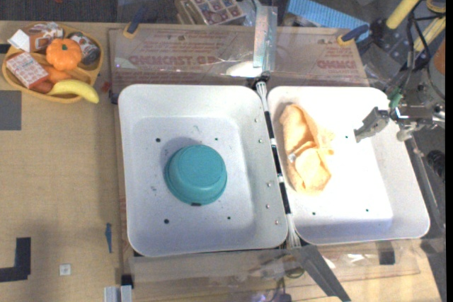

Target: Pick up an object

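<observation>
Objects: one teal bowl, one orange, perhaps cloth lump; tool grip state unclear

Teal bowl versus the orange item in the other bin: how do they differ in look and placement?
The teal bowl is round and one solid colour, lying upside down; the orange item is long, lumpy and pale orange-yellow. The teal bowl sits mid-floor in the left bin; the orange item lies against the left wall of the right bin. The tool is nearer the orange item. Both rest untouched on a bin floor.
</observation>
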Available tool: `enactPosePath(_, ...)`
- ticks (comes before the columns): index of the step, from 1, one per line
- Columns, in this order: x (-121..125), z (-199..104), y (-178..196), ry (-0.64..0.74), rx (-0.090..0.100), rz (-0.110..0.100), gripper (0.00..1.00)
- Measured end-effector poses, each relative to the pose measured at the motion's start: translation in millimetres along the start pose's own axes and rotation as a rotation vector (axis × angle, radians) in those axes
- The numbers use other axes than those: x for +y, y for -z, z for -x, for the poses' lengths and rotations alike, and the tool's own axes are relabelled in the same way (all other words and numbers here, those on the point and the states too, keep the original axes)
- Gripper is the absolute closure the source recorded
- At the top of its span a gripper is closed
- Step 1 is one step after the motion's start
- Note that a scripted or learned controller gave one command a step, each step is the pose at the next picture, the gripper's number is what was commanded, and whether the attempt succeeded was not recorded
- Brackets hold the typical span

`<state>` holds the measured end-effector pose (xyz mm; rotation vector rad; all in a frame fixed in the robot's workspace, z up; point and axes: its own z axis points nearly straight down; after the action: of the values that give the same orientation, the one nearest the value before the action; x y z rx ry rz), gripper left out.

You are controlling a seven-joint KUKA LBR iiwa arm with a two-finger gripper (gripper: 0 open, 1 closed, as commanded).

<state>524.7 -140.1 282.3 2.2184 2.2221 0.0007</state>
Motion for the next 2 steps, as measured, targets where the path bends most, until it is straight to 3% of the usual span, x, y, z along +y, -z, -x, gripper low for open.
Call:
enactPosePath(1,42,-28,-132,-0.041,0.001,-0.002,0.00)
enactPosePath(2,5,7,-194,0.073,0.001,0.007,0.00)
